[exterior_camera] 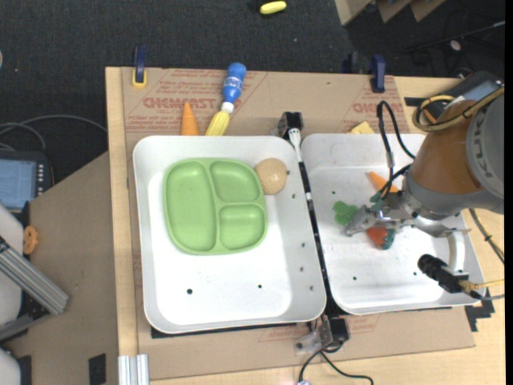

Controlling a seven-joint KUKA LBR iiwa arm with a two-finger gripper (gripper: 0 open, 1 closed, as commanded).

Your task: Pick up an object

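In the right bin (353,287), my gripper (365,221) is lowered among a few small objects. A green leafy toy (344,212) lies just left of it, touching or nearly touching the tip. A red-orange piece (375,236) with a teal bit (389,242) sits right below the gripper. An orange piece (377,180) lies a little behind it, partly under the black cable. The arm's body hides the space between the fingers.
The left bin (200,295) holds a green divided plate (215,205) and a tan ball (272,175) at its back right corner. Behind the bins on the bench lie an orange carrot (188,120), a yellow item (218,123) and a blue-white bottle (232,83).
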